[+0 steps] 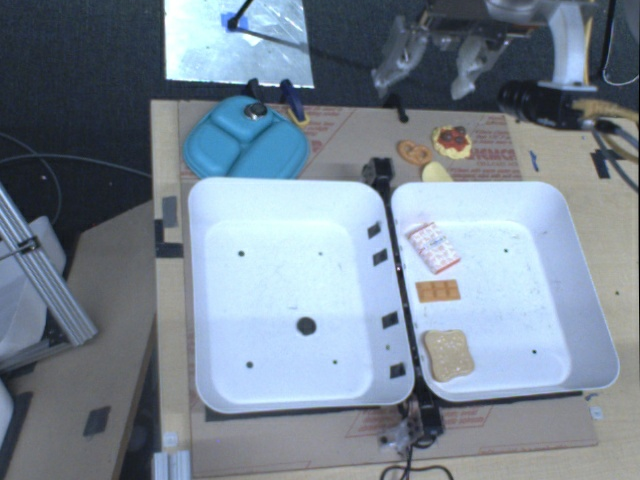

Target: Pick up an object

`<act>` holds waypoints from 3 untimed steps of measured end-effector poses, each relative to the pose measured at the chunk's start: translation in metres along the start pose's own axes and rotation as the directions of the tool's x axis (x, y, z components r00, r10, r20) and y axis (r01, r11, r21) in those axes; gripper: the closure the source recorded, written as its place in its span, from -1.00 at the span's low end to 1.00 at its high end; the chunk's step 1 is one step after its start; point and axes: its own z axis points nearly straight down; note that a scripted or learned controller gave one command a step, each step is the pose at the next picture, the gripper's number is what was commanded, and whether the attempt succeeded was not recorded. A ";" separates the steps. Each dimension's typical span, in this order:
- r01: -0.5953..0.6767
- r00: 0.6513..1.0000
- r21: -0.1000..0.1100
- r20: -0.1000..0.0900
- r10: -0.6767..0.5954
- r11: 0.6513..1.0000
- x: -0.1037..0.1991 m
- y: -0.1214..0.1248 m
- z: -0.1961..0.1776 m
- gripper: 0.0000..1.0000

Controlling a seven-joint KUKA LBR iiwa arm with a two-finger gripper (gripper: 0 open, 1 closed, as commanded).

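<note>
Bins [560, 268] smooth white plastic, slight sheen. Bench [330, 133] matt brown cardboard-like. Blue tray [245, 143] glossy plastic. Foil sheet [238, 28] shiny, crinkled. Toast [448, 354] rough, matt. Tool [436, 66] pale, glossy.

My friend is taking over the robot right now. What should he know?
Gripper: open, holding nothing, up high beyond the far edge of the bins.
Right bin: a red and white packet, an orange waffle piece and a toast slice, all along its left side.
Left bin: one small dark spot.
Behind the bins: blue tray and some small toy foods on the bench.
Done: nothing picked yet.
Left: come down over one object, grip it and lift it.
</note>
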 end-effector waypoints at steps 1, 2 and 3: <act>-0.005 1.000 0.004 0.002 0.005 1.000 0.062 -0.003 0.039 -1.00; -0.009 1.000 -0.002 0.002 0.009 1.000 0.058 -0.002 0.025 1.00; -0.007 1.000 0.002 0.002 0.007 1.000 0.102 -0.024 0.027 1.00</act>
